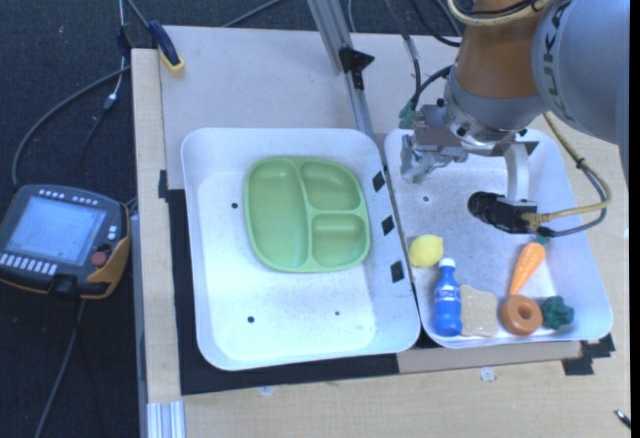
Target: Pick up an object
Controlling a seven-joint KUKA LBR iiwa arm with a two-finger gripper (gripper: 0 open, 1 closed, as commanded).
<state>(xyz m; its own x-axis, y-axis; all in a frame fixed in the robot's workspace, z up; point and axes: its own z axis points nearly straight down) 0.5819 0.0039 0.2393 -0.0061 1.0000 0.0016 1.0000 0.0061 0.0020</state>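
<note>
Camera view: jaws [418,166] hang over right bin [590,271] far-left corner, can't tell their opening, nothing visibly held; lemon [426,249], bottle [446,298], carrot [526,268], donut [520,314] cluster along near edge, ungrasped.

tool [418,166] hangs over right bin [590,276] nr its back-left corner; lemon [427,249], bottle [447,297], carrot [527,268], donut [520,314] at the bin's front; green tray [306,214] in left bin [215,306]

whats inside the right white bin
In the right shallow white bin: yellow lemon, blue bottle, tan bread slice, brown doughnut, orange carrot, green broccoli. The grey arm covers its far part.
</note>
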